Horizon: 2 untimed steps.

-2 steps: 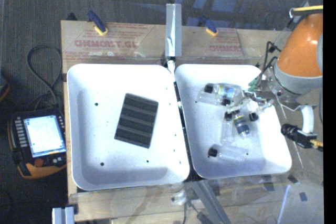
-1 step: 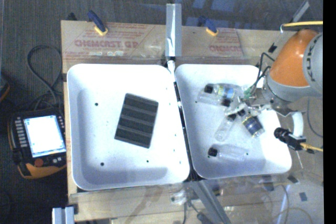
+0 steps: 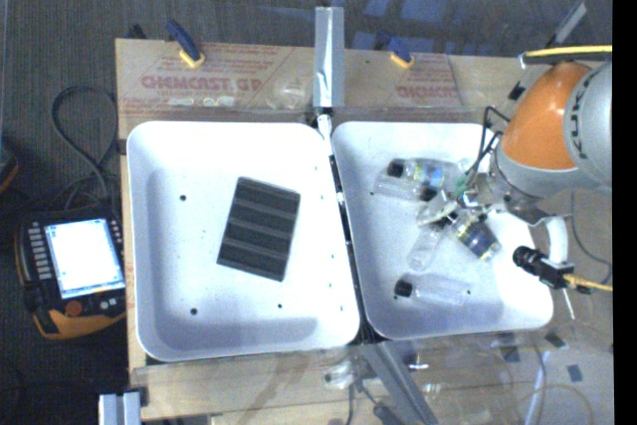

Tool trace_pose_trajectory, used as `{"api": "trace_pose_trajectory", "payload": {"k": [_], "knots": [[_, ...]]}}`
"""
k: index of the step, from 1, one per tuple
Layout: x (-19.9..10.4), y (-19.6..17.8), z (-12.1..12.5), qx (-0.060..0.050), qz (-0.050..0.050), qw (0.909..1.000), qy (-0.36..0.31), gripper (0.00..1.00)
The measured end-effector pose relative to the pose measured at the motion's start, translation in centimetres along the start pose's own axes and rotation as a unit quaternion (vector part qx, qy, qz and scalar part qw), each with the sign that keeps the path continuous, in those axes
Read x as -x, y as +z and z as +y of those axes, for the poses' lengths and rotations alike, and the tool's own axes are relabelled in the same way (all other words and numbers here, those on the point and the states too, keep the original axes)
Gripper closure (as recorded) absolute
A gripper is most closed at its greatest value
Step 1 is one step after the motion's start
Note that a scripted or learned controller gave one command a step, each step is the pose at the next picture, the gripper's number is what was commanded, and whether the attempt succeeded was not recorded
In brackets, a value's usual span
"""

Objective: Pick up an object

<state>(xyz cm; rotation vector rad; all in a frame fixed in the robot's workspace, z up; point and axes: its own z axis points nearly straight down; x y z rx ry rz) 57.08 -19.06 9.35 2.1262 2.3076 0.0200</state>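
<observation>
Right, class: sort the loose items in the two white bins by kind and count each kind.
Dark ribbed pad in the left bin: 1
Clear bottles in the right bin, near the end effector: about 4, for example one by the near wall; they overlap, so this count is unsure
Total: about 5

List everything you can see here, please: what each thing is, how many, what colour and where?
Bins: two, white, side by side on the bench.
Ridged pad: one, black, middle of the left bin.
Small bottles: several, clear with dark caps, scattered in the right bin.
Handheld screen: one, dark with lit display, left of the bench.
Clamps: two, blue, along the bench's far edge.
Arm: one, grey with orange band, over the right bin.
</observation>
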Motion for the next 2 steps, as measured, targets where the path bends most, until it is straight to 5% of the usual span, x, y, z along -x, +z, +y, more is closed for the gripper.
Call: {"api": "trace_pose_trajectory", "payload": {"k": [1, 2], "knots": [[0.3, -0.6, -0.1, 0.001, -0.003, 1.0, 0.002, 1.0], [-3.4, -14.8, 3.1, -0.006, -0.004, 0.9983, 0.058, 1.0]]}}
